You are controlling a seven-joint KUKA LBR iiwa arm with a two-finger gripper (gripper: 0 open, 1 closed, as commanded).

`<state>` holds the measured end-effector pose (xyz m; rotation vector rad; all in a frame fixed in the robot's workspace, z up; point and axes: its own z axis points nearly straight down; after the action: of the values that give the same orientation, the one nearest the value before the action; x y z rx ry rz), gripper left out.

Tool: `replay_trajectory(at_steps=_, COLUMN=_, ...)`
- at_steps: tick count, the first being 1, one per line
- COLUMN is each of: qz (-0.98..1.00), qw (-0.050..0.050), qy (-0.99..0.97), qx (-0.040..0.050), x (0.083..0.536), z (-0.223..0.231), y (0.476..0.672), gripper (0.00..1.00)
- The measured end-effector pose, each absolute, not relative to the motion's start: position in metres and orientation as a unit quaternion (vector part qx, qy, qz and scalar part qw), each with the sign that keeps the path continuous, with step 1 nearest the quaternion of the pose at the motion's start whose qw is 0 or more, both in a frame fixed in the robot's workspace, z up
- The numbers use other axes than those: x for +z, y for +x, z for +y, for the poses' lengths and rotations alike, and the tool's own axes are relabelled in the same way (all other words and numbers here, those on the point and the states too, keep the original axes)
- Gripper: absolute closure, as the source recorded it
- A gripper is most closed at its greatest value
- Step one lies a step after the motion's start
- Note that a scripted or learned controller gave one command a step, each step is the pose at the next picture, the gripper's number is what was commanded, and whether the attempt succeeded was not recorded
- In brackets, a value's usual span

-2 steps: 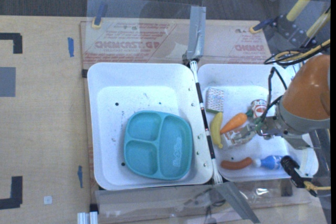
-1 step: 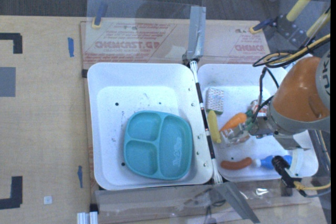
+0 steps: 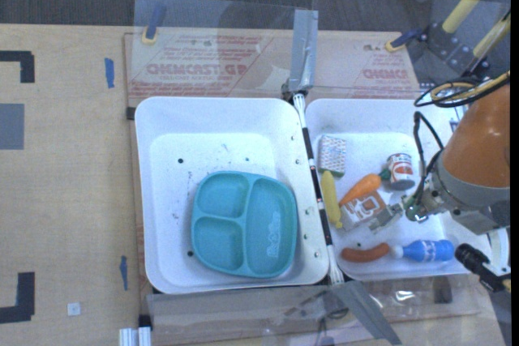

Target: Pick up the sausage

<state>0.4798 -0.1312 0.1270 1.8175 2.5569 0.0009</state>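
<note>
The sausage [image 3: 366, 254] lies by the right bin's [image 3: 357, 116] near rim; the jaws' state cannot be told.

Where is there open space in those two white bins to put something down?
Left bin: bare floor behind and left of the teal divided plate. Right bin: bare strip along its far wall. Crowded around the sausage, carrot and gripper.

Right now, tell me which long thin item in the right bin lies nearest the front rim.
The reddish-brown sausage, lying crosswise by the front rim; the yellow stick runs along the left wall.
</note>
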Motion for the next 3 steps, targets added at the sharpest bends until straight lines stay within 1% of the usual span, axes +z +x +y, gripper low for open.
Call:
replay_trajectory(at_steps=1, qz=0.816, qw=0.004, qy=0.578, qx=0.001, x=0.088, z=-0.0997, y=0.4811, gripper=0.0)
replay_trajectory(at_steps=2, qz=0.852, qw=0.005, qy=0.524, qx=0.002, x=0.0883, z=-0.1014, y=0.4826, gripper=0.0)
replay_trajectory(at_steps=3, qz=0.918, qw=0.004, qy=0.396, qx=0.0013, x=0.0884, z=-0.1034, y=0.4827, gripper=0.0)
